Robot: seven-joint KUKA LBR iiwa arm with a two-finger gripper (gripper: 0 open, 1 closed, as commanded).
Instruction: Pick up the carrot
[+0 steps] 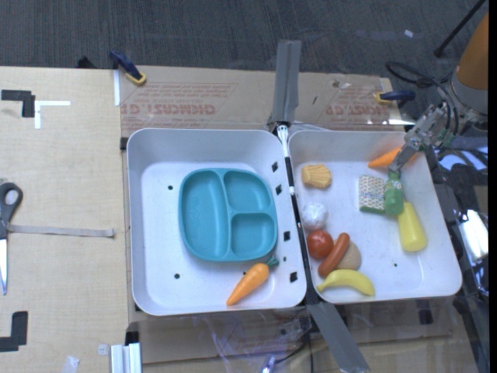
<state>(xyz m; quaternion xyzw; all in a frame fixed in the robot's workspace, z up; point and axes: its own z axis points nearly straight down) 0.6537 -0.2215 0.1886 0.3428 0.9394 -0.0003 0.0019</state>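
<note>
the carrot lies in the left bin, near its near wall and just past the near right corner of the teal divided plate. its long axis runs on a slant: the pointed orange tip aims toward the near left, and the green stub end sits up toward the far right, touching or nearly touching the plate's rim.

the gripper hangs over the far right part of the right bin, well apart from the carrot. its fingers blur against the bin wall, so i cannot tell whether they are spread or pressed together. a small orange piece lies just beside the fingertips; it may be touching them, but the view is too poor to say.

also in the right bin: a yellow ridged piece, a white lump, a tomato, a sausage, a banana, a sponge, a green piece and a yellow bottle shape.
</note>
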